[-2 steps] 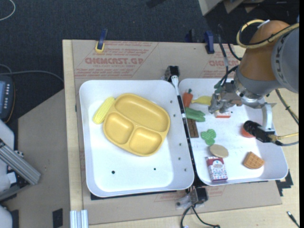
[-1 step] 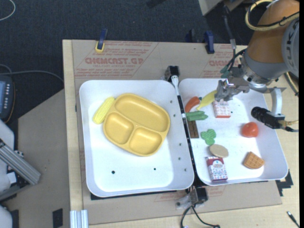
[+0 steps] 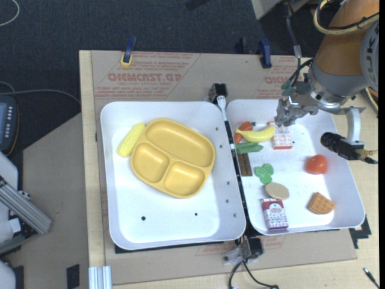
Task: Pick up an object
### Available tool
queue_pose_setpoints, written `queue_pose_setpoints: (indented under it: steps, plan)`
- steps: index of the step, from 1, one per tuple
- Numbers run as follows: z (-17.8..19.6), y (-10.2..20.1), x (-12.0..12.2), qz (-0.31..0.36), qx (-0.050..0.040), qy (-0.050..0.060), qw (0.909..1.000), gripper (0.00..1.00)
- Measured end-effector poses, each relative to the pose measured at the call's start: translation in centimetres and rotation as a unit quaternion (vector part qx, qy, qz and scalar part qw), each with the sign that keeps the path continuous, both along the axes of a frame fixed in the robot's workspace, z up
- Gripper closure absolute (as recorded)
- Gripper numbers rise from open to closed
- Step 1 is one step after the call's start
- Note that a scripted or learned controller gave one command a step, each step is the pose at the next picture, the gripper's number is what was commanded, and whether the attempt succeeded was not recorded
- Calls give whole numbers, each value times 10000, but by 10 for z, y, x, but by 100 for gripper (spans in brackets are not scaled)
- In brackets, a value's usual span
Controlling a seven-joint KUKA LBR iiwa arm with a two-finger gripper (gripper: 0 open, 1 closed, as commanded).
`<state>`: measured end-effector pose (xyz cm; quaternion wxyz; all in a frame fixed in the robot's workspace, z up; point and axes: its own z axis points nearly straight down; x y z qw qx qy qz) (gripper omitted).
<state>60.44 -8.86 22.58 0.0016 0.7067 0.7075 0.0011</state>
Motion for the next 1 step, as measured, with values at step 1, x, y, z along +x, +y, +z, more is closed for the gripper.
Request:
queue_pose_setpoints:
  steps: [1]
  plan:
    - [-8,55,26,23,7,1,10000,100]
